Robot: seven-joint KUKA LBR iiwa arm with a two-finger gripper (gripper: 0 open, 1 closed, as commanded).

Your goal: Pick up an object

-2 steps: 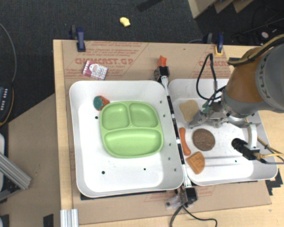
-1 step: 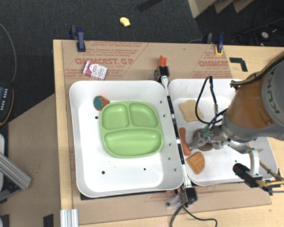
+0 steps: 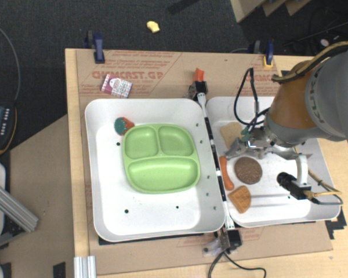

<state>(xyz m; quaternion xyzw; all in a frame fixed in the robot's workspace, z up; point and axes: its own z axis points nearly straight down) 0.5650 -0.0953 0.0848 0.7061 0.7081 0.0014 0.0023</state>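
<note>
In the right bin (image 3: 290, 210), my gripper (image 3: 247, 147) hangs low, just above a round brown patty (image 3: 248, 170). An orange carrot-like stick (image 3: 226, 174) lies along that bin's left wall, to the left of the patty. A tan waffle-like piece (image 3: 240, 198) sits in front of the patty. Behind the gripper, a flat beige piece (image 3: 228, 133) lies partly under the wrist. I see nothing gripped.
The left bin (image 3: 104, 172) holds a green divided plate (image 3: 160, 157) with a small green and red toy (image 3: 124, 125) at its back left corner. A pink and white packet (image 3: 116, 86) lies on the bench behind the bins. The grey and orange arm covers the right bin's back right.
</note>
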